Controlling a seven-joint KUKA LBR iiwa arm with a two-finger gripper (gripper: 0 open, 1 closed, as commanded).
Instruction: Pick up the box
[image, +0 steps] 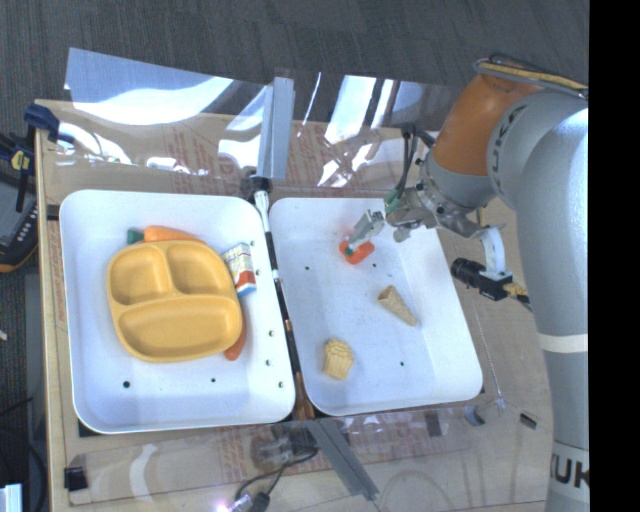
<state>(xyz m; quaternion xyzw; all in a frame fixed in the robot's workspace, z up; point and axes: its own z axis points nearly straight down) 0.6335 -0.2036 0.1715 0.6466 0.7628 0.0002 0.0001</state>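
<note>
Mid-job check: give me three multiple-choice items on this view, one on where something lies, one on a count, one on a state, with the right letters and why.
1. Where does the small box lie?
A. in the left bin, beside the yellow tray
B. in the right bin, near the cone
C. on the bench outside both bins

2. How many loose things lie in the right bin?
A. one
B. three
C. five

3. How does the yellow tray sit?
A. leaning upright on the bin wall
B. flat, compartments facing up
C. flipped face down

Answers:
1 A: the box touches the tray's right edge inside the left bin.
2 B: an orange piece, a cone and a yellow waffle-like piece.
3 B: its three compartments show from above.

The hand is over the orange piece, in the other bin from the box.
</note>
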